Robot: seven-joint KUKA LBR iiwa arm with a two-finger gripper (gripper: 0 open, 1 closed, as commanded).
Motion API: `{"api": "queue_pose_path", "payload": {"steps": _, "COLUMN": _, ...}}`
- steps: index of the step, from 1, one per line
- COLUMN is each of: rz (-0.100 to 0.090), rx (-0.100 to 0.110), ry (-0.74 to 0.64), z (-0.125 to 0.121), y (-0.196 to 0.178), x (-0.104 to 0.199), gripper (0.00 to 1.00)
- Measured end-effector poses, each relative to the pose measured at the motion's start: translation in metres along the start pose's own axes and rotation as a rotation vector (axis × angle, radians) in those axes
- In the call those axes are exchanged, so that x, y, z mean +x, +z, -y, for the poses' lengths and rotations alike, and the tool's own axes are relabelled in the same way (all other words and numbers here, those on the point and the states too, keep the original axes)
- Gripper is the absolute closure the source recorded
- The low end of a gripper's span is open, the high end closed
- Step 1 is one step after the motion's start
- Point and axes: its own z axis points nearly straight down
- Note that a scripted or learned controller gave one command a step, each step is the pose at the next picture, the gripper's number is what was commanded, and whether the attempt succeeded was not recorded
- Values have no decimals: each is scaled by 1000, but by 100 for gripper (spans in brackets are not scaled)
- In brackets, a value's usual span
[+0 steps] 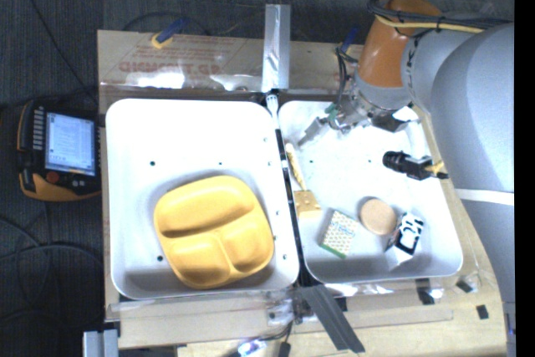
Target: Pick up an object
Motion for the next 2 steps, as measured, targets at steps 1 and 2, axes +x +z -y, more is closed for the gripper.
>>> {"api": "queue_pose_path", "payload": {"steps": 1, "rz": 2, "rx": 2, "ry": 214, "z": 8, "y": -71, "x": -14, "gripper": 0}}
{"api": "queue_pose_path", "payload": {"steps": 2, "rz": 3, "rx": 2, "ry": 329, "z": 3, "y": 4, "x": -6, "gripper": 0}}
